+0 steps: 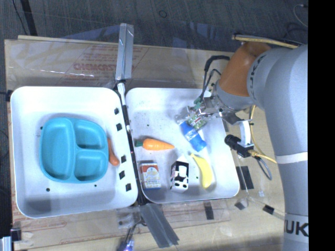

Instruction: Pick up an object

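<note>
The blue bottle [194, 136] lies just below the jaws [197, 115].

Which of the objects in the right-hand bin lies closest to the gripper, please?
The blue bottle, directly below the gripper; the carrot, banana and cartons lie farther away.

Light is even and fairly bright over the bench [63, 61], which shows a pale sheen near its far edge. The white bins [31, 203] glare mildly; soft shadows pool along their near walls. Detail is slightly soft and grainy.
</note>
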### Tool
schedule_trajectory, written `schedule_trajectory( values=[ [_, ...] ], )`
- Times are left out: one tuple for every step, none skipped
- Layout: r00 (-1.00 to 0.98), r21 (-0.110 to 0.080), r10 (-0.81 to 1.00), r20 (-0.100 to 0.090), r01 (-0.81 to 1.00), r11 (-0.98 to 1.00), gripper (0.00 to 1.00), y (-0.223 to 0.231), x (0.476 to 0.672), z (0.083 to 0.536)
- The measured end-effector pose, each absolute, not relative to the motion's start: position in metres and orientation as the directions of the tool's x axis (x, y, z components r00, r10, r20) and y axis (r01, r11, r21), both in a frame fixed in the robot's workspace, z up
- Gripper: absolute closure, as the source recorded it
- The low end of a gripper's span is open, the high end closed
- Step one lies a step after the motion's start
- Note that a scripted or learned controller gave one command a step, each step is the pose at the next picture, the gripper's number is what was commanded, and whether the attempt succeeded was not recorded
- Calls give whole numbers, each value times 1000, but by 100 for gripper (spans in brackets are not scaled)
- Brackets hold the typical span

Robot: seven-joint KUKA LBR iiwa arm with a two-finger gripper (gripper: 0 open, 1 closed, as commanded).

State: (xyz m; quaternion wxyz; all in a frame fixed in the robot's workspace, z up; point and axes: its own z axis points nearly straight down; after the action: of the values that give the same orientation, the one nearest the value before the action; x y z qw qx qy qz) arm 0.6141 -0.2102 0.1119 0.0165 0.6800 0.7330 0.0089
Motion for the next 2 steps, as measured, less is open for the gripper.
schedule_trajectory(
  values=[
    [-78, 40, 997, -14, 996, 78, 0, -209, 605, 112],
    [-86, 36, 996, -14, 996, 86, 0, -211, 609, 112]
  ],
)
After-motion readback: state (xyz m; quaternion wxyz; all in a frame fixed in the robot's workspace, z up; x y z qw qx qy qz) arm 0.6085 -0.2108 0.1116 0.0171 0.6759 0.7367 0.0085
